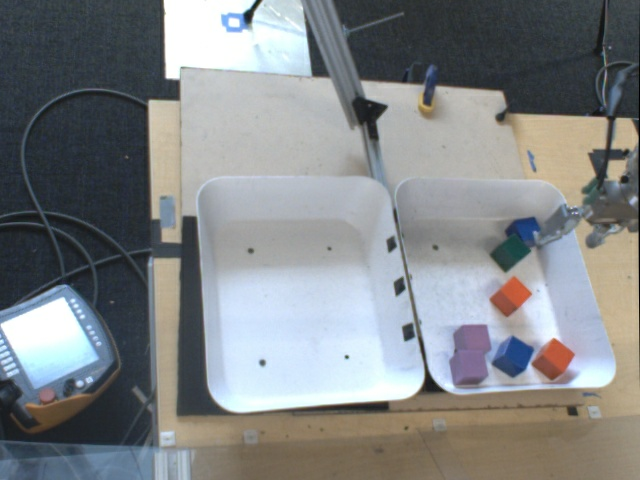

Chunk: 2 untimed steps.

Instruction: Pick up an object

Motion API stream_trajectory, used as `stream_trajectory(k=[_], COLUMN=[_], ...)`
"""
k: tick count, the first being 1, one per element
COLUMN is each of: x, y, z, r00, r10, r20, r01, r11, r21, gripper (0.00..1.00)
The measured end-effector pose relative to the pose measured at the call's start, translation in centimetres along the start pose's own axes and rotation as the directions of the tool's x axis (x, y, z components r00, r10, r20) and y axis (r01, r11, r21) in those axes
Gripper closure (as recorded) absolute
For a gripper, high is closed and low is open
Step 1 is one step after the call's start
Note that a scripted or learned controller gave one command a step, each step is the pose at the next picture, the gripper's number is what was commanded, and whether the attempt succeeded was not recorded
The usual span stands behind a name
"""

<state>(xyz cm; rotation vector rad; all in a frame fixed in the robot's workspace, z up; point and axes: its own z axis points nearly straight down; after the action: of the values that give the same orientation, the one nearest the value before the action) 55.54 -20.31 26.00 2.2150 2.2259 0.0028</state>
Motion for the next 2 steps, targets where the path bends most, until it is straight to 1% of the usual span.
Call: stream_trajectory(k=[1,2], x=[-1.1,-0.9], y=[4.4,5.7], z=[12.1,17.2], r00=[1.000,1.000], r10=[-0.001,-0.002], r20=[0.000,0.000], r01=[0.001,0.002], r11=[1.000,1.000], r21=[0.005,0.004], gripper=[0.00,0.00])
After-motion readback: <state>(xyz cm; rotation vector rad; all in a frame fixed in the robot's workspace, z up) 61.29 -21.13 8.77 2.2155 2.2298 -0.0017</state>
